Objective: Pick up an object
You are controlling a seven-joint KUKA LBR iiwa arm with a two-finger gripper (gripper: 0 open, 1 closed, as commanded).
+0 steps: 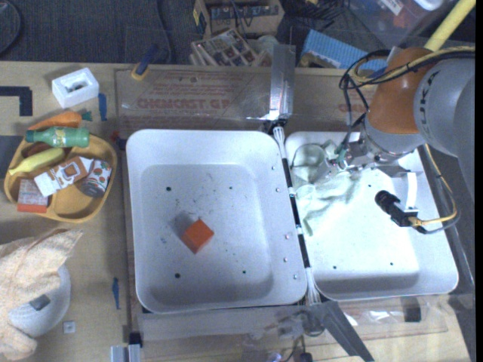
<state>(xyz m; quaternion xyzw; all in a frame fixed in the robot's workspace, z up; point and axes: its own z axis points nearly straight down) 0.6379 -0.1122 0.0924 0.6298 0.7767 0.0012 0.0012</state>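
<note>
The hand (344,159) sits over the pale cloth (326,194) in the right bin (392,274)

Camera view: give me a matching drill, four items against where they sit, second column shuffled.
Items:
1. orange block
2. pale crumpled cloth
3. green bottle
4. small white box

Places:
A. in the right bin
B. on the bench beyond the yellow bowl
C. in the left bin
D. in the yellow bowl

Pairs: 1-C, 2-A, 3-D, 4-B
</note>
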